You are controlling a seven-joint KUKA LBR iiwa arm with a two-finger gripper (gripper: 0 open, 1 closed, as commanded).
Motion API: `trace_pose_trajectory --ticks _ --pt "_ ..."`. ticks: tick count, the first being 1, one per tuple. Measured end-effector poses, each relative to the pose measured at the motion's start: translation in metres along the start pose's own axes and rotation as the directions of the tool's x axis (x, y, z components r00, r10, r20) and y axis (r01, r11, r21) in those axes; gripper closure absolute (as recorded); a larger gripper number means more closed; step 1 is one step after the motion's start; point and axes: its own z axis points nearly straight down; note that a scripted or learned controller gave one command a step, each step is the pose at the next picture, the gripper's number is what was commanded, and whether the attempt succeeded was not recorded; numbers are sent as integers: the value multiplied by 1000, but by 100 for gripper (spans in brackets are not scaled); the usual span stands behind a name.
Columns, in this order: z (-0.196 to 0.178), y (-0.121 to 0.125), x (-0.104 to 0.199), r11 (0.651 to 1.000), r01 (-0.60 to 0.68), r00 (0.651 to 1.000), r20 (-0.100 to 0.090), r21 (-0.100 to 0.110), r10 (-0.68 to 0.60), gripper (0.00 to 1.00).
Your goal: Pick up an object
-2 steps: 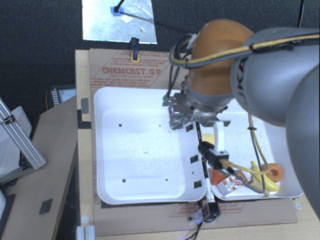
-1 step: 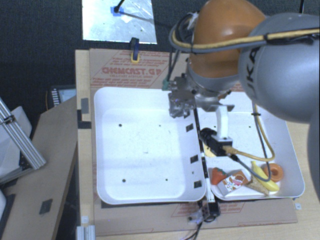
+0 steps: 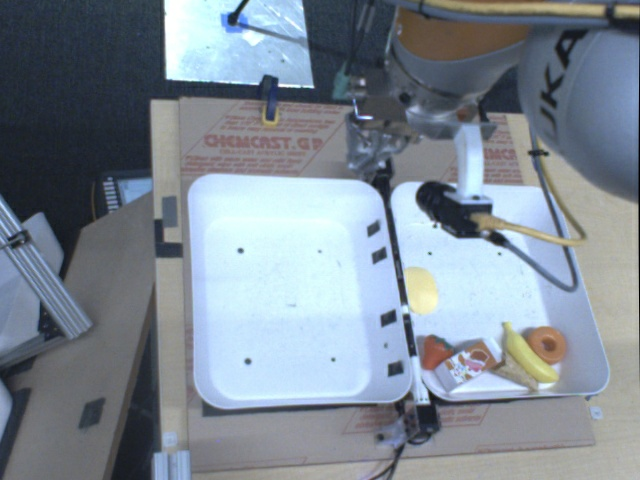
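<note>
White plastic: two shallow bins side by side, the left bin (image 3: 285, 288) and the right bin (image 3: 500, 268), which carries all the objects.
Objects: a yellow disc (image 3: 422, 291) by the divider; along the near edge a red piece (image 3: 436, 352), a packet (image 3: 468, 364), a banana (image 3: 528, 354) and an orange ring (image 3: 546, 344), packed close, some touching.
Hand: the hand (image 3: 372, 153) hangs at the far end over the divider, well apart from every object; I cannot tell its state, and nothing shows in it.
Step in hand: choosing and reaching, not yet begun by my reading.
How to do it well: the disc sits alone, so it looks the cleanest target; the near cluster risks catching two things at once. Come straight down, clear of the divider.
Cable: a yellow cable (image 3: 530, 236) trails over the right bin and could snag.
Surface: a brown board (image 3: 260, 140) on the pale worktop (image 3: 120, 268).
Room: dark floor, a shiny sheet (image 3: 237, 26) at the far side, metal framing (image 3: 40, 278) at left.
</note>
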Motion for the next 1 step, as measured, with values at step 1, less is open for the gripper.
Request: trace_pose_trajectory --ticks 1 --pt "-103 -41 34 1000 4 1000 -3 2 -4 100"
